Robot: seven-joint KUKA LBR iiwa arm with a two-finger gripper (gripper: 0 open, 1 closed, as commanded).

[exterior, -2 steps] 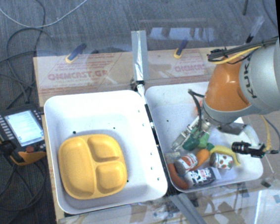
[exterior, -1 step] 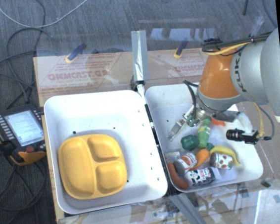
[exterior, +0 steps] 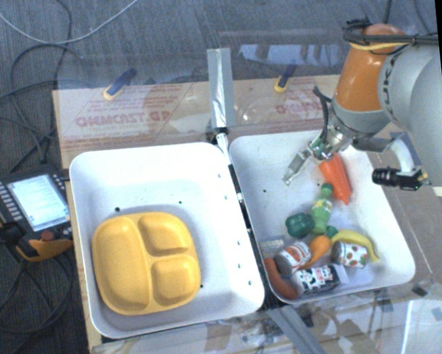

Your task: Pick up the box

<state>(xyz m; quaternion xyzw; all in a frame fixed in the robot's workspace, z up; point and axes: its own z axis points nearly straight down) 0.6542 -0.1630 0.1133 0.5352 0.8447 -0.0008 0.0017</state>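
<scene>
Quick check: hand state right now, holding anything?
Hand: open, holding nothing, poised above the right bin floor.

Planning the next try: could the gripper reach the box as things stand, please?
Probably, from above: the box lies uncovered, though a can and a red item crowd its sides; the gripper hangs further back.

Two white bins: left bin [exterior: 80, 179] at nine o'clock, right bin [exterior: 266, 160] at three. One yellow sectioned tray [exterior: 145, 260] in the left. In the right, heaped toward five o'clock: two carrots [exterior: 336, 179] [exterior: 316, 247], one banana [exterior: 356, 240], two green pieces [exterior: 298, 223] [exterior: 323, 210], one printed box [exterior: 318, 278], two small printed containers [exterior: 294, 256] [exterior: 352, 256], one red sausage-shaped piece [exterior: 279, 278].
</scene>
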